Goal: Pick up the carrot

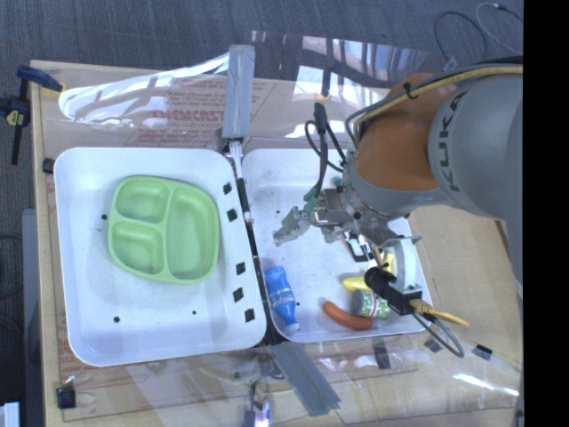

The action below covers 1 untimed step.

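The carrot (347, 316) is a short orange-red piece lying near the front edge of the right bin (267, 172). It touches a small green can (373, 306) on its right. My gripper (292, 227) hangs over the middle of the right bin, pointing left, well up and to the left of the carrot. The arm's grey and orange wrist (400, 154) covers the back right part of that bin.
A blue bottle (282, 298) lies by the right bin's left wall. A yellow piece (356, 284) sits just behind the can. The left bin (80, 327) holds a green divided plate (164, 229). Cables (436, 314) trail over the right bin's front right corner.
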Each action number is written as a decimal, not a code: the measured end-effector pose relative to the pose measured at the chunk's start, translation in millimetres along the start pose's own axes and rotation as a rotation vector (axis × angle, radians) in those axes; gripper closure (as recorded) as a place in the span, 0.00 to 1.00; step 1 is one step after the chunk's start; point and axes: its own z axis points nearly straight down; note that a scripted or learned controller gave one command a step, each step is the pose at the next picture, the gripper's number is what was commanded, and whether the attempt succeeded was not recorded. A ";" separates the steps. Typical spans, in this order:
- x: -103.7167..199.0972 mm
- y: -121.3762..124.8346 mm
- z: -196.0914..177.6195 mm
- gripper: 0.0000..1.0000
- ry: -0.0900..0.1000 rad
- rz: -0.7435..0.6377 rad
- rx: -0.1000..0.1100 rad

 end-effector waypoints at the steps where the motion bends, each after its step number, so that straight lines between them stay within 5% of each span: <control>1: -65.4 91.9 10.1 0.00 -0.001 -0.171 -0.002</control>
